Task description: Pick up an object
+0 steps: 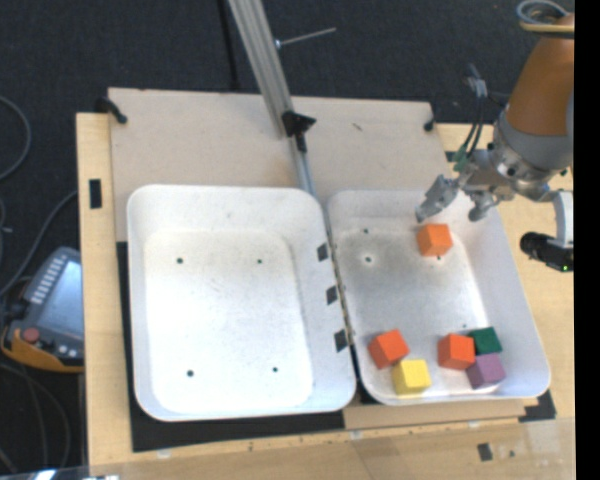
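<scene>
My gripper (454,204) hangs over the far edge of the right bin (400,268), its two fingers spread apart and open. An orange cube (435,239) sits just below the left fingertip (428,205), nearer the camera, and is not between the fingers. Along the bin's near side lie an orange-red cube (388,347), a yellow cube (412,375), another orange-red cube (456,350), a green cube (486,341) and a purple cube (486,370).
The left bin (230,298) stands beside the right one, joined by a row of clips. A slanted metal rail (270,68) rises from the bench behind the bins. A hand-held controller (50,303) and cables lie off the bench at the left.
</scene>
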